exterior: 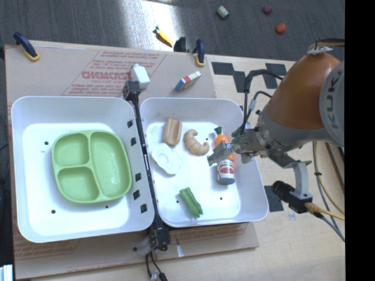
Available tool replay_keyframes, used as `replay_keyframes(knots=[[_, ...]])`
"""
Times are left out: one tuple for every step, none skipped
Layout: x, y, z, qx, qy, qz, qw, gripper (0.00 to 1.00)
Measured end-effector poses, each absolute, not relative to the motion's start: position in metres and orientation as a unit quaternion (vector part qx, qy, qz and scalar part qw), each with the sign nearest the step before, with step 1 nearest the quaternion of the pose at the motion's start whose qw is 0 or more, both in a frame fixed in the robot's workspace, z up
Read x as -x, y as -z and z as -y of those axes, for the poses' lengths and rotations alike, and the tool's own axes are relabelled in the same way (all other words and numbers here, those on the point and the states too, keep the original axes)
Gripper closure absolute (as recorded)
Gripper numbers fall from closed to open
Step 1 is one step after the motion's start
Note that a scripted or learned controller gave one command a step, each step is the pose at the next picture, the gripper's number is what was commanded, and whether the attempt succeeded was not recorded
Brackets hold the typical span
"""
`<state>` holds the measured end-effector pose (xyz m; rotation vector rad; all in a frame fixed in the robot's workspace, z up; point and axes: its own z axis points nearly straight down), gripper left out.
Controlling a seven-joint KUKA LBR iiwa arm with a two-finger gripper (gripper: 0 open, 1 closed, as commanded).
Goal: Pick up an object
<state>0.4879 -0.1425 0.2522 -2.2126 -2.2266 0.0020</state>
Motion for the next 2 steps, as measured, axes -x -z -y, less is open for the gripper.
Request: replay_keyframes(knots=[[-0.476, -0.092, 0.160, 0.705, -0.0005, 0.710, 0.001, 0.00], [-0.477, -0.102, 0.160, 0.702, -0.0007, 0.712, 0.000, 1.00]])
